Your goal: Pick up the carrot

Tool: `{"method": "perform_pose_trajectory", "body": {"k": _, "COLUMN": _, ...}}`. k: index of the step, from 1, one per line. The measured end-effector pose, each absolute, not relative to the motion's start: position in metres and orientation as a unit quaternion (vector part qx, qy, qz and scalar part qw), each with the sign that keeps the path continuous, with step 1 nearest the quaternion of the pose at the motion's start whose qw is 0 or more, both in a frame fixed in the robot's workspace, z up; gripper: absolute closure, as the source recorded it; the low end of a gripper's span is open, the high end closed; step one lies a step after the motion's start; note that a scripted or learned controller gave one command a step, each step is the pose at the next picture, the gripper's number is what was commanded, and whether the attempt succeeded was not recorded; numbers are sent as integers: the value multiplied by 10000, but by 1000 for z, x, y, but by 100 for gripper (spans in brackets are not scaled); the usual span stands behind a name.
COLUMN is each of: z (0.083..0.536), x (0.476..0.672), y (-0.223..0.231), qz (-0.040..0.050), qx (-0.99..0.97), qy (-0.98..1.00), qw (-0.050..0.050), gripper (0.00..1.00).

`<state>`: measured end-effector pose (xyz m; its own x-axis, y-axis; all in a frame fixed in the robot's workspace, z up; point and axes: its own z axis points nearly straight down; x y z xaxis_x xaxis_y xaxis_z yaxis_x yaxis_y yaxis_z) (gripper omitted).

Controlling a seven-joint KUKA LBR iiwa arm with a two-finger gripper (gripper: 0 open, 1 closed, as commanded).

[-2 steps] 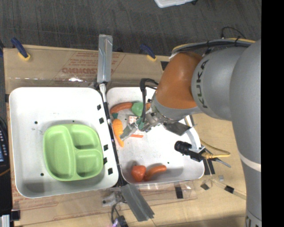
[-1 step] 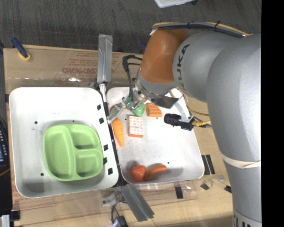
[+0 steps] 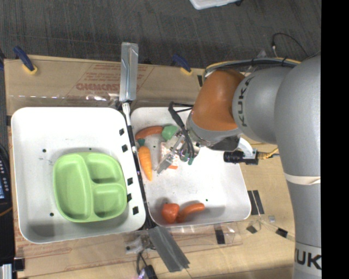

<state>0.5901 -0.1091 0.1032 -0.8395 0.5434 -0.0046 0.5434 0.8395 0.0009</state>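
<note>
A green divided plate (image 3: 90, 186) was seen lying flat in the left white bin (image 3: 32, 131). In the right white bin (image 3: 229, 190), a red-orange piece (image 3: 170, 212) and an orange sausage-shaped piece (image 3: 192, 208) were noted touching near the front wall. Another orange piece (image 3: 149, 132) and a small green item (image 3: 169, 131) were recorded at the back. Brown cardboard (image 3: 82, 76) was observed under both bins.

Hand (image 3: 173, 154) fingertips blur together, open or closed not readable; the small teal bit at its wrist is too small to identify. Green object (image 3: 169, 132) partly hidden behind the arm (image 3: 256, 109), shape unclear. Arm cut off at right and bottom edges; white item (image 3: 214, 3) cropped by top edge.
</note>
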Motion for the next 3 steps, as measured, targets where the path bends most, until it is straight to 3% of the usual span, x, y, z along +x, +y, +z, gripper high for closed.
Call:
{"method": "perform_pose_trajectory", "body": {"k": 1, "z": 191, "x": 605, "y": -44, "qz": -1, "qx": 65, "qy": 10000, "qw": 7, "gripper": 0}}
{"method": "perform_pose_trajectory", "body": {"k": 2, "z": 189, "x": 547, "y": -54, "qz": 4, "qx": -1275, "qy": 9918, "qw": -18, "gripper": 0}}
{"method": "perform_pose_trajectory", "body": {"k": 3, "z": 100, "x": 568, "y": -98, "qz": -13, "qx": -1995, "qy": 9799, "qw": 23, "gripper": 0}}
